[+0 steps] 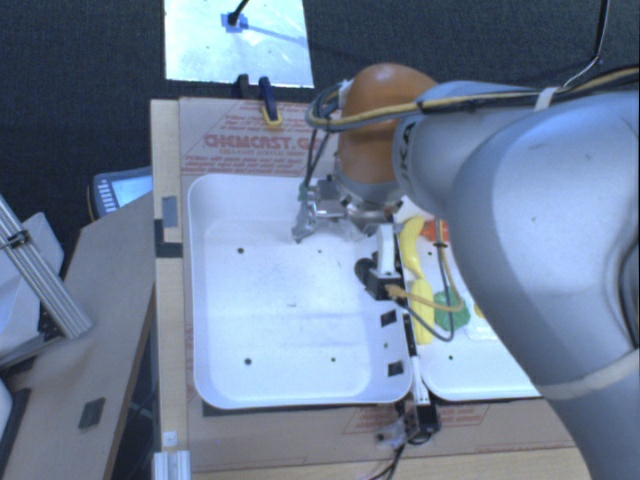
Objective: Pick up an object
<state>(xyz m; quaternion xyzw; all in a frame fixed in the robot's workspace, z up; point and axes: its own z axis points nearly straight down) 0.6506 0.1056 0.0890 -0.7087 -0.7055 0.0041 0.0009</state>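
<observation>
My gripper (304,222) hangs over the far right part of the left white bin (203,298), close above its floor, and I see nothing between its jaws. In the right bin (470,373), just past the divider, lies a long yellow object (413,248). A green item (450,314) sits next to its near end, and a small orange piece (438,232) lies at its far side. The grey arm covers most of the right bin.
Both bins rest on a cardboard sheet (250,140). Blue and yellow clamps (268,103) hold its far edge. A tablet (120,190) and an aluminium rail (40,278) lie on the side table at the left.
</observation>
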